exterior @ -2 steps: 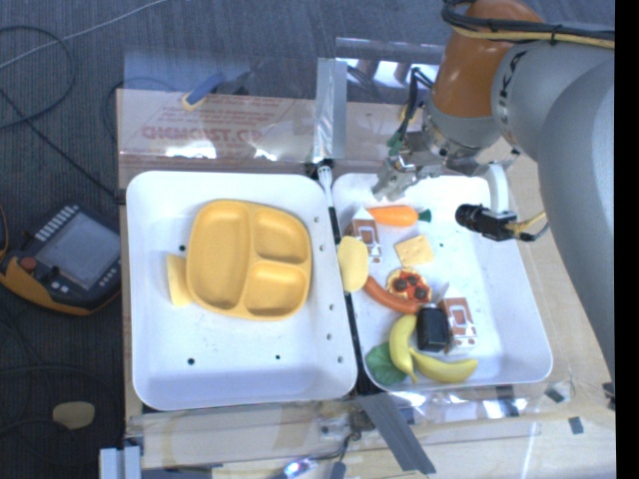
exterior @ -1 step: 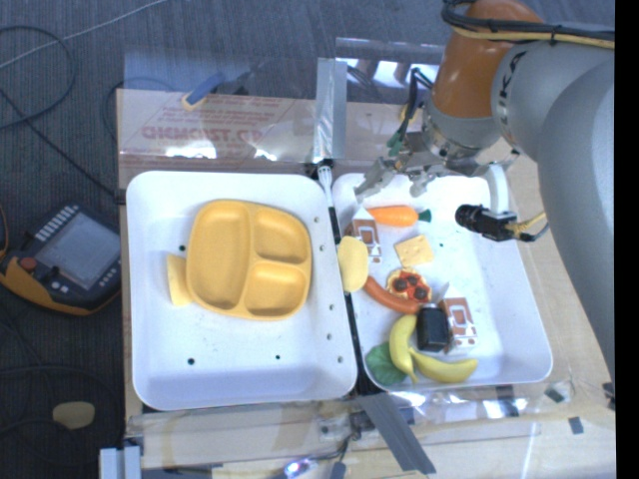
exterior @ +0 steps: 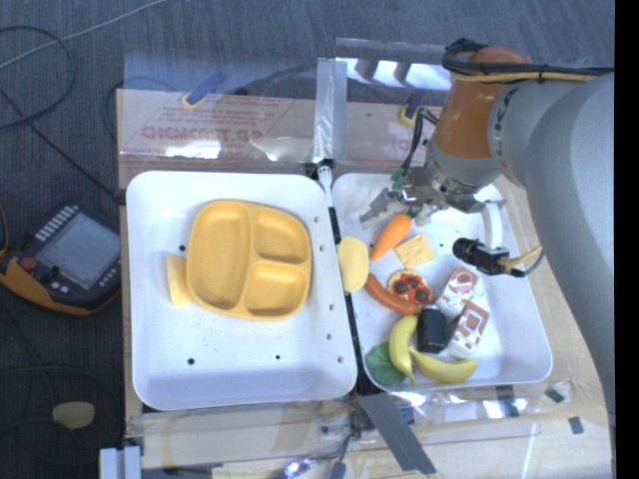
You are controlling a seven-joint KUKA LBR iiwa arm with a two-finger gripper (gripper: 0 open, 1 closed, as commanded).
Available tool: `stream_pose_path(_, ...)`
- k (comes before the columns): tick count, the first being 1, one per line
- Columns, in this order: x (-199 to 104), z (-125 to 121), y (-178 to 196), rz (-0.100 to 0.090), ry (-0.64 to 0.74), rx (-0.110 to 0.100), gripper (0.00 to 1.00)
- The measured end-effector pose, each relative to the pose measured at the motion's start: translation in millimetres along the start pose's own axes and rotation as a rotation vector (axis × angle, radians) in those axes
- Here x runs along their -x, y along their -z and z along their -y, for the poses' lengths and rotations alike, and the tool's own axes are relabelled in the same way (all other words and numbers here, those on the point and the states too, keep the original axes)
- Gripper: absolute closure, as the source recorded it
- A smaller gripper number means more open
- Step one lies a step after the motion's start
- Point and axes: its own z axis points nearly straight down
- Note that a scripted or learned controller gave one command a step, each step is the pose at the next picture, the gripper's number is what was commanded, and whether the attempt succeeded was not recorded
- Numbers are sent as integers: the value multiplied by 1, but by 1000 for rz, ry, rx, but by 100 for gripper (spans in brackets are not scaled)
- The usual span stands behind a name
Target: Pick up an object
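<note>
camera view: gripper [exterior: 407, 200] over right bin [exterior: 519, 352], fingers spread, empty, just above carrot [exterior: 390, 236] near bin's back left. best lowered straight, fingers astride carrot's thick end, clear of cheese [exterior: 415, 251], then closed firmly.

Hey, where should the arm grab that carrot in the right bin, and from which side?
Probably the carrot's thick orange middle, coming straight down from above. It lies flat and slanted, so the tool should close across its narrow width. The upper end sits right under the tool, and the lower tip nears the sausage, so mid-body looks freest.
</note>
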Motion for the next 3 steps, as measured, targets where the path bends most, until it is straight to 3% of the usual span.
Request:
stream_pose_path(1, 31, 9, -24, 3, 23, 6, 0)
stream_pose_path(2, 44, 50, -24, 4, -30, 8, 0)
stream_pose_path(3, 44, 51, -15, 2, -30, 6, 100)
